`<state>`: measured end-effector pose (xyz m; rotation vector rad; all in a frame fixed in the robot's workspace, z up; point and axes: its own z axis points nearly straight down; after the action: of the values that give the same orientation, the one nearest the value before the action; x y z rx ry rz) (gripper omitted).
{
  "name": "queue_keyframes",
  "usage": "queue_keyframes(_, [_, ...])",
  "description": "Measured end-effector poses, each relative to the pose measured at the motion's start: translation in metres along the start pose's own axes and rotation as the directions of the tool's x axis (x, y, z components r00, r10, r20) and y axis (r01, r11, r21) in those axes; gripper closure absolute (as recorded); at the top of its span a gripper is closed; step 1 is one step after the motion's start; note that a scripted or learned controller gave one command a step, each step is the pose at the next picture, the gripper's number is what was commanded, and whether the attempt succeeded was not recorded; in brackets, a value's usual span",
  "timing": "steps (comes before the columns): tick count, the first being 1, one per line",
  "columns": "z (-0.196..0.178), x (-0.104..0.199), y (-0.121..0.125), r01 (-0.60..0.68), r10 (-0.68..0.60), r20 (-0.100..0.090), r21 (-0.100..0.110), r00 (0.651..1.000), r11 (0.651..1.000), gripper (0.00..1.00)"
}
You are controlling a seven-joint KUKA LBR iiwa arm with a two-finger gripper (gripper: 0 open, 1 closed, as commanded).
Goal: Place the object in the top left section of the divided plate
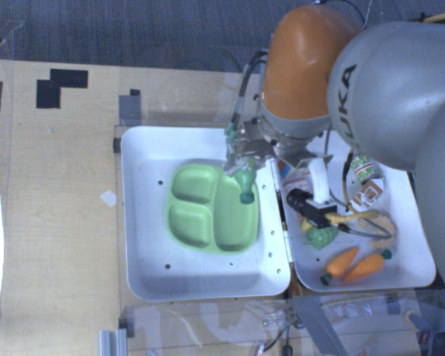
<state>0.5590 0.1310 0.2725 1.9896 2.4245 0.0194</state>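
Note:
A light green divided plate [208,232] lies in the left bin [144,199]. It has two small sections on its left and one long section on its right. My gripper [242,170] hangs over the plate's upper right edge, under the orange band. It is shut on a small teal-green object [245,186], which dangles from its fingers over the top of the long right section. The plate's top left section [195,182] holds nothing and lies to the left of the held object.
The right bin [419,262] holds two carrots [352,264], a banana [367,219], a green leafy item [320,236] and small printed packets [367,180]. The rim between the bins [278,213] runs just right of the plate. The arm covers the upper right.

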Motion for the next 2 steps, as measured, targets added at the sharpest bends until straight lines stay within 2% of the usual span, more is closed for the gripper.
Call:
queue_keyframes(1, [0.017, 0.032, -0.033, 0.094, -0.094, 0.002, 0.011, 0.996, 0.996, 1.00])
queue_keyframes(2, [0.030, -0.015, -0.005, 0.147, -0.147, 0.002, 0.009, 0.989, 0.989, 1.00])
